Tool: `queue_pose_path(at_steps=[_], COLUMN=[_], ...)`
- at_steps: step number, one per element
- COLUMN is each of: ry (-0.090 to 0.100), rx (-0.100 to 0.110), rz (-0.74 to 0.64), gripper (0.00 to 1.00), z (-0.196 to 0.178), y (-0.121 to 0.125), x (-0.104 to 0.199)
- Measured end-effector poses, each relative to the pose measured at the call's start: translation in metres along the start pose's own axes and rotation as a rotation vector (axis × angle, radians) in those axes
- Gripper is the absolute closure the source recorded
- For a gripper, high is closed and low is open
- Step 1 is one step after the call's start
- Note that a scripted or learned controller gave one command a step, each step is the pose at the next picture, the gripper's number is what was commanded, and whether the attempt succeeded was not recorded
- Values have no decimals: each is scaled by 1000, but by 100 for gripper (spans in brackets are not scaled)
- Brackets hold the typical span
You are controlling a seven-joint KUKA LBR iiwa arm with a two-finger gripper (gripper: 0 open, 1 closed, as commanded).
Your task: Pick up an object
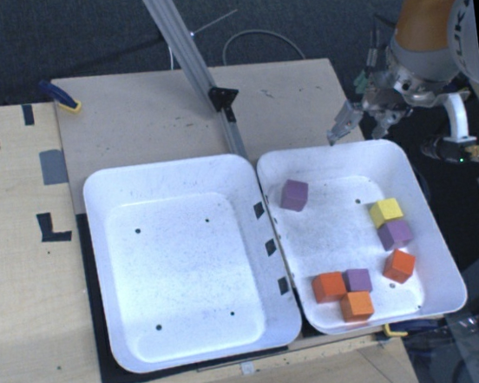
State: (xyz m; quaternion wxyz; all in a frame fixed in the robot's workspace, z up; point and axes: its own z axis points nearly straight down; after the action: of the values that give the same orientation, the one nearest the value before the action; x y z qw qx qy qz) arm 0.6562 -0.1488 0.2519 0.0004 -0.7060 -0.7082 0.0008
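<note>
Awaiting pickup: purple cube point(293, 195) alone, far-left in right bin point(425, 205) | other blocks clustered near-right | gripper point(362, 124) beyond bin's far rim, fingers spread, empty | step: approach | next: move over cube, descend, pinch

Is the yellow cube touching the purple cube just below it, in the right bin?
Touching. In the camera view, the yellow cube and the purple cube meet edge to edge near the right bin's right wall, with no white floor between them.

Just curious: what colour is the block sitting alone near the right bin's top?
Purple block, clearest in the camera view.
</note>
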Motion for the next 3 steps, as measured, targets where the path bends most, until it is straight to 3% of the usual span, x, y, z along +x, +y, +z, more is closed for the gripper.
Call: queue_pose_path(at_steps=[1, 3], ry=[-1, 0], rx=[0, 4], rz=[1, 0], gripper=[0, 0], z=[0, 88], y=[0, 1], x=[0, 1])
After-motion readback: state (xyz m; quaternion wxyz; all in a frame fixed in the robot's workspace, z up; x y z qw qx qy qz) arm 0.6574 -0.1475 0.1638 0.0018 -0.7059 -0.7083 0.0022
